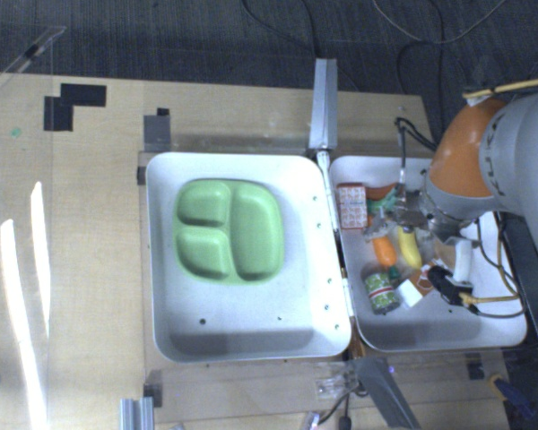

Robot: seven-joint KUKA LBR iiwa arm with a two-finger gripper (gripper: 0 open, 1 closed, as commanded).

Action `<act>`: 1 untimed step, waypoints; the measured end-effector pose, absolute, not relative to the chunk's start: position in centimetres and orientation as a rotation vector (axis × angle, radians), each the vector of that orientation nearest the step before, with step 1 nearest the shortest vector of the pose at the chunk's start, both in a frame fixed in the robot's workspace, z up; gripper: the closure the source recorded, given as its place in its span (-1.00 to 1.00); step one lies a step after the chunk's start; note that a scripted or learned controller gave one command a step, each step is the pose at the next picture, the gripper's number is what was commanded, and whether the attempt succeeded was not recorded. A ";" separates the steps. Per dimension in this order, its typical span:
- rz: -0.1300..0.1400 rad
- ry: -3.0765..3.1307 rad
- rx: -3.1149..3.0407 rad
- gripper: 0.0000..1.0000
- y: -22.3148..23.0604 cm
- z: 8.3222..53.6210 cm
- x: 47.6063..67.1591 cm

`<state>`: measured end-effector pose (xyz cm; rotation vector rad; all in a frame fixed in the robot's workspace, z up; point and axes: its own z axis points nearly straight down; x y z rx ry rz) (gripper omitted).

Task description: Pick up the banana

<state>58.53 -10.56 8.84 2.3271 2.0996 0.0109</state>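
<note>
Nearest us, along the right bin's front wall, we see bare white floor. Just beyond lie a small green can and a white-and-brown block. Further in, the banana lies near the bin's middle, with an orange piece touching it at its 9 o'clock. The gripper sits directly over the banana's far end, at its 12 o'clock; we cannot tell its state. A red-and-white box rests by the dividing wall. The left bin holds a green divided tray, with bare floor around it.
</note>
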 end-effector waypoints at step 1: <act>0.005 2.200 2.232 -1.00 -19.0 8.7 60.8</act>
